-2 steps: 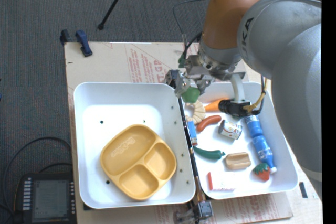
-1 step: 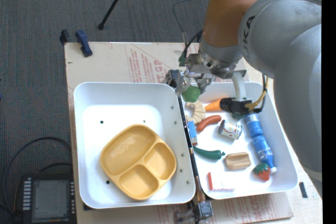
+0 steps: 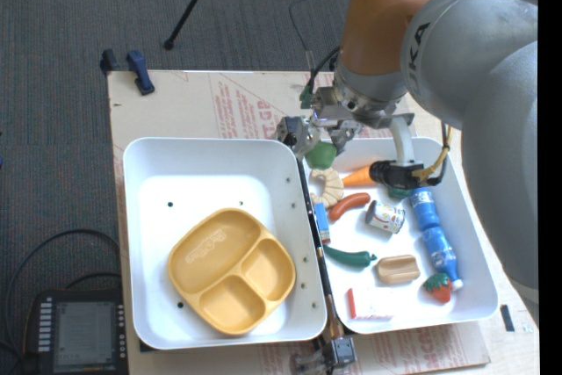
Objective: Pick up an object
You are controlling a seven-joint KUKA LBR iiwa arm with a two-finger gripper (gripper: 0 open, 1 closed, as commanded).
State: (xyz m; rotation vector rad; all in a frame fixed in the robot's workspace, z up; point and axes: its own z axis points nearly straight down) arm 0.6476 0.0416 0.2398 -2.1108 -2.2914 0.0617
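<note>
Because the right bin packs its toys close, your gripper hangs over a green piece at its upper-left corner, and you cannot tell its grip state.

The grey arm reached in from the right of the camera view, its broad upper link filling the top right corner. The orange band sat above the wrist, which pointed downward. Below it the gripper hung near the upper left corner of the right-hand bin, with a small green object between its fingers.
</note>
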